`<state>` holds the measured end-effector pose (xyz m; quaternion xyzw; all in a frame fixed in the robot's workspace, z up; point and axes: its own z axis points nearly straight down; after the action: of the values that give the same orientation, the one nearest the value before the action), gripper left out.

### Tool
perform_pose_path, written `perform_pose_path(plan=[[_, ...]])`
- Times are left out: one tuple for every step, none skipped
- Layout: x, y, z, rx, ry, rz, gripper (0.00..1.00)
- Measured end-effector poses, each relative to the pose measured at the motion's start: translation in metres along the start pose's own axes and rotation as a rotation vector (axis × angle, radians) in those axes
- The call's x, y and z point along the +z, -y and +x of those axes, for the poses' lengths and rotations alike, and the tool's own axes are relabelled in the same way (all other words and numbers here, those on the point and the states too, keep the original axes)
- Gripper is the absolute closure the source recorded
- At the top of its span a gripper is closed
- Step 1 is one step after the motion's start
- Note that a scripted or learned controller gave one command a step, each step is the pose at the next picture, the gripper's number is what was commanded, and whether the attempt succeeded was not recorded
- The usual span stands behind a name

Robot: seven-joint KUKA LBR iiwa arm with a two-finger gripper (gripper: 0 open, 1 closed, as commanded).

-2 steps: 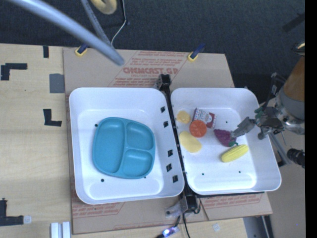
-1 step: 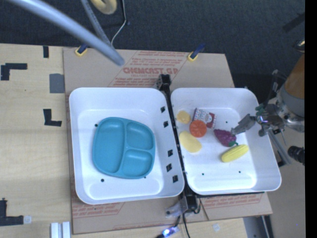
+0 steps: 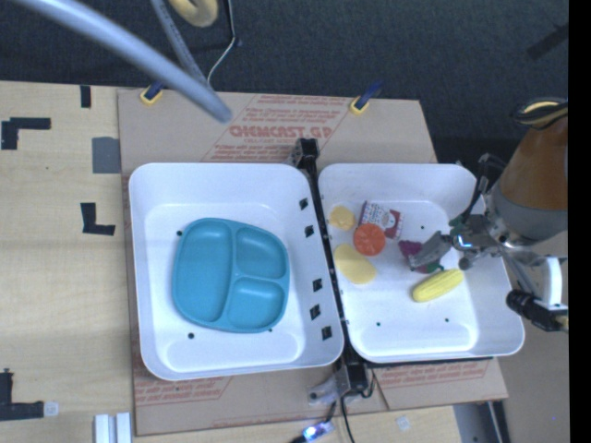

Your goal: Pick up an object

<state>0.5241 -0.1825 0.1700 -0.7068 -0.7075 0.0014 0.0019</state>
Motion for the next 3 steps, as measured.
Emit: perform_pose_path(plan=[[0.044,0.001,-0.004,0.000,0.001,-0.001,0.00],[0.078,-0.005,-0.008,0.001,0.013,-0.023,0.00],[0.065,-0.008,-0.009,0.000,0.018,-0.035,1.00]])
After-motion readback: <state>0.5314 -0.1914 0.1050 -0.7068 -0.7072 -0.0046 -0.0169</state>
